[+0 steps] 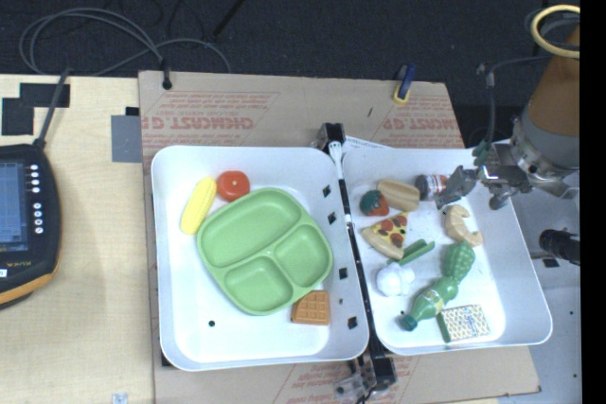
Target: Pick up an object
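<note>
Camera view: two bins (170, 203), one tray (265, 246).

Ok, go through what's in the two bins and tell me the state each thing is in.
green tray: flat in left bin, compartments bare
corn: lying beside tray
tomato: resting beside corn
waffle: flat, by tray
green bottle: on its side, right bin
pizza slice: lying flat
gripper: over right bin, holding nothing visible

Fixed overhead cam, slanted down, both bins (170, 203)
</note>
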Robot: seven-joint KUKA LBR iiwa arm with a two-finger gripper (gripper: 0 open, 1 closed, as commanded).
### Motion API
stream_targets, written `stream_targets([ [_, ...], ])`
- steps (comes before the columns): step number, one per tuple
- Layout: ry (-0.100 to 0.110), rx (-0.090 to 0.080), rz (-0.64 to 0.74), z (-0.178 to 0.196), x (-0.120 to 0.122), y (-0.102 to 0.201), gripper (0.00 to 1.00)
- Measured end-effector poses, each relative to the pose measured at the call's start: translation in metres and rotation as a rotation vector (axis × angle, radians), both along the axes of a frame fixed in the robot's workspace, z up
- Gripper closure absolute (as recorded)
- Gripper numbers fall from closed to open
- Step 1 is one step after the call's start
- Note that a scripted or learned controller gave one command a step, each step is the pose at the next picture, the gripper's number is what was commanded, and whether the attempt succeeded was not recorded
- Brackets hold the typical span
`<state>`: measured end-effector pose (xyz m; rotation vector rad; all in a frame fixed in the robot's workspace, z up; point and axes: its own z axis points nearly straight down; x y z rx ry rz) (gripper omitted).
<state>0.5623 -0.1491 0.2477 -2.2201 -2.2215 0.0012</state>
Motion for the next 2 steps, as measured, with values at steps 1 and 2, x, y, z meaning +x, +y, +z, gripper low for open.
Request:
stream_targets([
  [1,0.02,0.008,0.001,-0.109,-0.093,0.047,0.0],
  [2,-0.021,-0.003,0.001,-0.141,-0.08,0.056,0.0],
])
